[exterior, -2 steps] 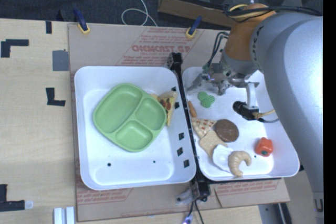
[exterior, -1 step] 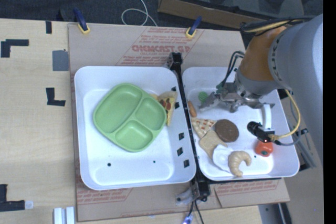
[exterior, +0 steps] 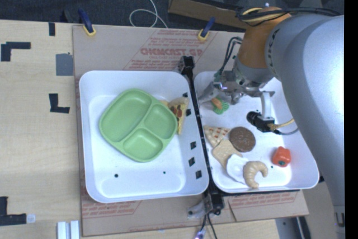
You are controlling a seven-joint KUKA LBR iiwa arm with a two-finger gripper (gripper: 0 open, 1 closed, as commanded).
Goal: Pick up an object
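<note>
Jaws first, and it's a tough call: the metal tip is a tangle from up here, and whether they stand apart or together cannot be told. The gripper [exterior: 225,92] is low over the far end of the right bin [exterior: 305,179], and just beneath it, touching or nearly so, lies a small green and orange toy [exterior: 219,105], close to the divider between the bins. Whether that toy is actually gripped can't be made out. Moving nearer along the same bin: a pale wedge-shaped cracker [exterior: 215,134], a round brown cookie [exterior: 242,139] just beside it, a tan slice of toast [exterior: 223,151] below those, then a white piece [exterior: 237,167] with a croissant [exterior: 256,172] resting against it at the near end. A red-orange pepper [exterior: 281,157] sits apart towards the right wall. Across the divider, the left bin [exterior: 98,179] holds a green divided plate [exterior: 137,125], with a pizza slice [exterior: 178,111] tucked at the plate's right edge.
</note>
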